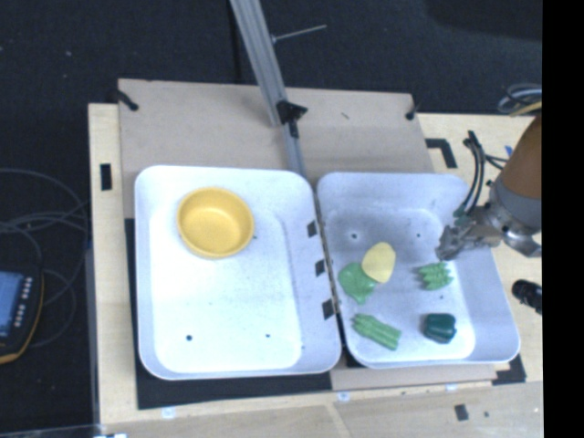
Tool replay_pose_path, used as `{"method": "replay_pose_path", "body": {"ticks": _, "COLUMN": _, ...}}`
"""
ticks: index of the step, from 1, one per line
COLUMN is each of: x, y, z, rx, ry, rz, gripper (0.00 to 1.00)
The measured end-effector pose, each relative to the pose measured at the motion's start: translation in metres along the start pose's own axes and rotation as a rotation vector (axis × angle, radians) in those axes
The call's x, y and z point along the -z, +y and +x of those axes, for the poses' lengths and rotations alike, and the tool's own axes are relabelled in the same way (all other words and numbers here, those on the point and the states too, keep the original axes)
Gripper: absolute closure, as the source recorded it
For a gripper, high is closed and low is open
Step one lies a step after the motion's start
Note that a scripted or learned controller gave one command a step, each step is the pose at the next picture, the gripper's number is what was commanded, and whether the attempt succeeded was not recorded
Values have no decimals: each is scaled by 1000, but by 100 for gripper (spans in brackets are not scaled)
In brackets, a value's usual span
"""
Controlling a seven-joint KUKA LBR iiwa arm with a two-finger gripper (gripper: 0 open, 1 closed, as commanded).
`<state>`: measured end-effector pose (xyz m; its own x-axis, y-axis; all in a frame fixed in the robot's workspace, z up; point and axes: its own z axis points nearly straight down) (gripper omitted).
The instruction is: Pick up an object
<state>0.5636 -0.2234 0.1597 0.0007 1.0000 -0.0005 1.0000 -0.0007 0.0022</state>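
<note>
In the right bin lie several small objects: a pale yellow lump, a light green piece touching its left side, a ridged green piece near the front, a dark green pepper-like piece at the front right, and a small light green piece toward the right wall. My gripper reaches in from the right and hangs just above and right of that small green piece. Nothing shows between its fingers.
The left bin holds a yellow bowl at its back left. A grey metal rail slants down to the gap between the bins. A black divider strip runs between them.
</note>
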Motion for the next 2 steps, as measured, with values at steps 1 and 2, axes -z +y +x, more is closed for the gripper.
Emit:
{"method": "replay_pose_path", "body": {"ticks": 1, "x": 63, "y": 4, "z": -3, "rx": 0, "ry": -1, "rz": -4, "gripper": 100}}
{"method": "replay_pose_path", "body": {"ticks": 2, "x": 42, "y": 3, "z": -4, "rx": 0, "ry": 0, "rz": 3, "gripper": 100}}
